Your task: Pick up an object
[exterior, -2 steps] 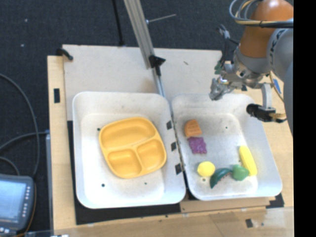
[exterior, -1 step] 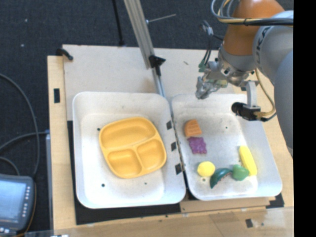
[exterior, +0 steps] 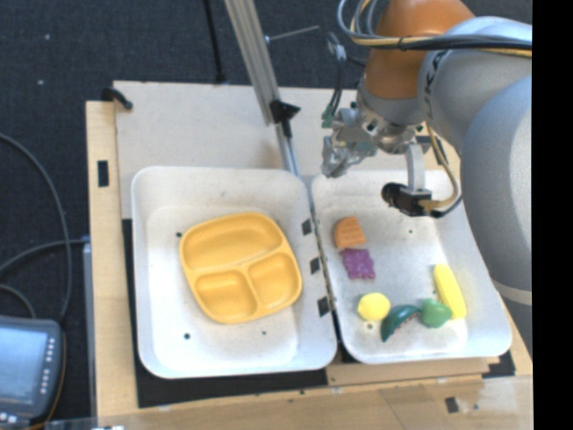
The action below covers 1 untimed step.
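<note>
Nothing is picked yet: the gripper (exterior: 338, 161) hangs over the right bin's (exterior: 479, 271) far-left corner, its state unclear.

Even, bright overhead light leaves faint soft shadows in the 2 white bins (exterior: 224, 186), mild overall blur, no harsh glare.

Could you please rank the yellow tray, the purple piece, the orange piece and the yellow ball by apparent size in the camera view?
1. Yellow tray
2. Orange piece and purple piece, alike
3. Yellow ball, slightly smaller, if at all
</note>
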Each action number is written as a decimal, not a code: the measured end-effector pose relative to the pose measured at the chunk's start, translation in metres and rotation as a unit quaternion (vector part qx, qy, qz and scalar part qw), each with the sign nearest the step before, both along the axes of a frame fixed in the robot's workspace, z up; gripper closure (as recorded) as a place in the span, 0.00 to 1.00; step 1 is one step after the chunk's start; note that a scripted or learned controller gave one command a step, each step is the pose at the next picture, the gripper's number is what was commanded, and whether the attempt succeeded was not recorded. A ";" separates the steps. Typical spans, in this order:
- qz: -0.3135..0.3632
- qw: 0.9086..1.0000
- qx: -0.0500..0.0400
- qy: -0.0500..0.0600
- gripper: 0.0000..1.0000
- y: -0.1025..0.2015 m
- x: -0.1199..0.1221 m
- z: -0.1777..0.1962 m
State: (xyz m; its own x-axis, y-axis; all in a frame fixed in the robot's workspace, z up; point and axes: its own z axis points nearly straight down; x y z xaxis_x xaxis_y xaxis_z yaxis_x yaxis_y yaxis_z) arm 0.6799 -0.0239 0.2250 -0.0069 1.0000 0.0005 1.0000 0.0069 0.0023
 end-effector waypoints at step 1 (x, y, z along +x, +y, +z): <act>0.000 1.000 0.001 0.000 1.00 0.054 0.001 0.016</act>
State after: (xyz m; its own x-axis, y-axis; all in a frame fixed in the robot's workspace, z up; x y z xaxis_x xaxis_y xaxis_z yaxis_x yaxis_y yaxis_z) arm 0.6808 0.0301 0.2408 -0.0078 1.0000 0.0016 1.0000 0.0078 0.0029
